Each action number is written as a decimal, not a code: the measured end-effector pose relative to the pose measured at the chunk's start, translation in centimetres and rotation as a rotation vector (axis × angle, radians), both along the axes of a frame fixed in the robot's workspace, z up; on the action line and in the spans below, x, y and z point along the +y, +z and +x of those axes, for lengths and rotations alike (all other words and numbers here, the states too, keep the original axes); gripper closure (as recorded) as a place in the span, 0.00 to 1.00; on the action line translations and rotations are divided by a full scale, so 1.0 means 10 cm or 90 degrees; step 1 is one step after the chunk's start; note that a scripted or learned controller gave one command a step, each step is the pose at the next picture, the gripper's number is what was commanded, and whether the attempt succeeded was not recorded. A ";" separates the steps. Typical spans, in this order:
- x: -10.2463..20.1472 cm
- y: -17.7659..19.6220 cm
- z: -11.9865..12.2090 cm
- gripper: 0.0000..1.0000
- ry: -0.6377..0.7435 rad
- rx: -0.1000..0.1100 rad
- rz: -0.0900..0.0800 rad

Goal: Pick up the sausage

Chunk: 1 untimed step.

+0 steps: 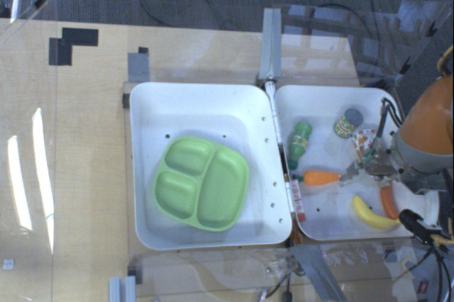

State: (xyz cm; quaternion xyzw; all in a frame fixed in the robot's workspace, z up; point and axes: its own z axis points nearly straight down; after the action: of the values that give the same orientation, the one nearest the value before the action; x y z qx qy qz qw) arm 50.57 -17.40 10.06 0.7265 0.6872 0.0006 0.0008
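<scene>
- Pale wood tabletop (71, 173) runs under both bins, with dark carpet and loose cables beyond its far edge; you are looking down at a slant.
- Nearest you in the right bin (319, 222) lies the banana (374, 214), along the near wall.
- Just beside the banana's right end sits the sausage (388, 201), reddish-orange, roughly lengthwise toward you, partly tucked under the arm (429, 130) that comes in from the right. That is your target.
- Slightly further back, the hand (370, 167) hangs low over the bin; its state I cannot tell, since it is small and dark against the clutter, and nothing shows held in it.
- Left of the hand lies the carrot (320, 178), nearly touching it. It is close in colour to the sausage, so don't mistake one for the other.
- To do this well, you probably want to shift toward the near right corner, centre over the sausage's middle and close across its short width, keeping clear of the banana and the bin wall.
- Further back sit a green bottle (299, 139), a small printed packet (363, 141) and a round can (348, 122).
- Left bin (142, 152) holds a green divided plate (201, 183), well apart from the work.
</scene>
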 end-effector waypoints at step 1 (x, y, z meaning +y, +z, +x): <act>-0.22 -0.12 0.26 0.00 0.020 -0.005 0.000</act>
State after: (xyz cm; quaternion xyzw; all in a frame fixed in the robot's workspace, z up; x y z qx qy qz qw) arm 53.16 -19.57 8.86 0.7158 0.6983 0.0034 0.0036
